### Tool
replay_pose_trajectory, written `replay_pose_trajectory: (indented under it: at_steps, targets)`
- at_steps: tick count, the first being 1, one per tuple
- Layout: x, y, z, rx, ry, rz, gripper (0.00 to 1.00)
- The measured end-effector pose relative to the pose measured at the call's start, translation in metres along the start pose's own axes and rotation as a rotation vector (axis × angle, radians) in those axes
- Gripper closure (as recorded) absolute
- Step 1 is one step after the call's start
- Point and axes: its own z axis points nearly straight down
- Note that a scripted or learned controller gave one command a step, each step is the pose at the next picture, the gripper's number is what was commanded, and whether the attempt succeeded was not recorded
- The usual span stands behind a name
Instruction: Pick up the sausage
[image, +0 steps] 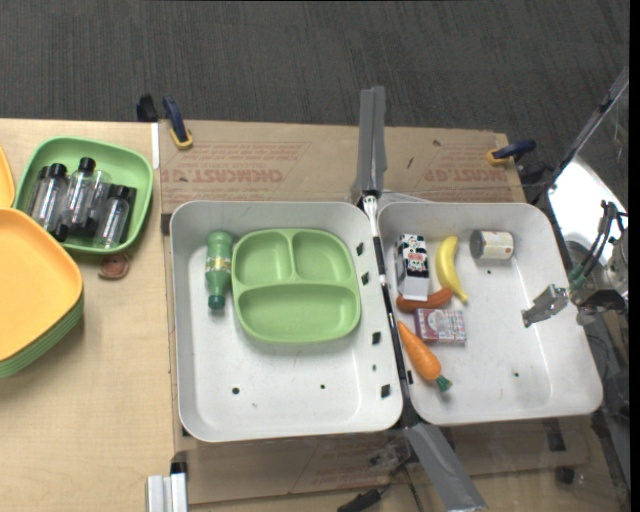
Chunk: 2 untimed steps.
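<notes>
**Sausage lies in the right bin**

Camera view: the right bin (560, 390) holds the sausage (424, 298), touching a banana (450, 268), with a carton (412, 258) above it, a card box (441, 326) and carrot (420, 352) below. The left bin (200, 390) holds a green tray (296, 285) and bottle (218, 268). The gripper (545, 305), small and blurred, sits well right of the sausage; I cannot tell how its fingers stand.

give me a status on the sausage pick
Gripper at right bin's right edge, clear of items. Sausage untouched, left side. Banana and card box crowd it.
</notes>
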Motion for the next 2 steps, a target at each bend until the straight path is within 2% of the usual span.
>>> replay_pose_trajectory:
  at_steps: [1, 2]
  targets:
    - [0.076, -0.014, 0.102, 0.0, 0.001, 0.17, 0.0]
    - [0.09, 0.045, 0.102, -0.001, 0.0, 0.06, 0.0]
